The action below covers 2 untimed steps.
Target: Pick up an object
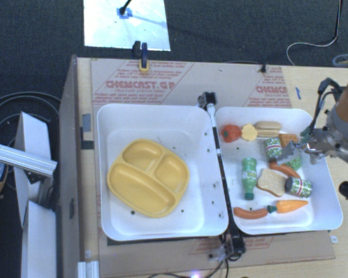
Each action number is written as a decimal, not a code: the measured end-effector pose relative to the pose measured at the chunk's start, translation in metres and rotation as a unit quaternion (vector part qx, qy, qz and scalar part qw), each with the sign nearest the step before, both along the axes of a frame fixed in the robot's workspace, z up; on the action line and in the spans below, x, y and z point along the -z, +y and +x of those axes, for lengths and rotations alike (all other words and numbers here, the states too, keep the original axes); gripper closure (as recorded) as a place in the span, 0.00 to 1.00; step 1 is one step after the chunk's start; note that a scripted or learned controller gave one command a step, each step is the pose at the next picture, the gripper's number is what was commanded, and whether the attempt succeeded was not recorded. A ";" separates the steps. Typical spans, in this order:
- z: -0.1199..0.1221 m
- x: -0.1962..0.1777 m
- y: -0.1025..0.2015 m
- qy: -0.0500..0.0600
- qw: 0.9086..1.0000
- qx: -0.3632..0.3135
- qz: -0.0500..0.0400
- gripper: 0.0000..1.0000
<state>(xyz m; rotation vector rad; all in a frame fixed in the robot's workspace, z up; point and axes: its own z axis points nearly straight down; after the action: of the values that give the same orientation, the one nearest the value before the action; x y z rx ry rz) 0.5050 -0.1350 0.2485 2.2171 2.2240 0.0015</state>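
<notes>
Plastic toy food lies packed close in the right bin. The gripper is low over the far right part of that bin, just by a green-and-white can and right next to a small orange-brown piece. I cannot tell what state its tip is in, and nothing can be seen held in it.

Near the tip lie an orange stick, a slice of toast and a second can on its side. Farther off are a green bottle, a carrot, a sausage, a tomato and a bun.

Things are so crowded that the tip may bump two toys at once and push them apart. A round can may roll away or slip out.

The left bin holds a yellow tray.
</notes>
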 end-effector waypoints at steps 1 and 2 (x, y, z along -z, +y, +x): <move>0.045 0.063 0.002 0.001 1.000 0.000 0.000 0.00; 0.076 0.164 -0.029 0.000 1.000 0.001 0.000 0.00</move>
<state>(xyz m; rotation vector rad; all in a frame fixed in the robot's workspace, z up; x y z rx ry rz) 0.5808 -0.1643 0.0843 2.2188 2.2212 0.0017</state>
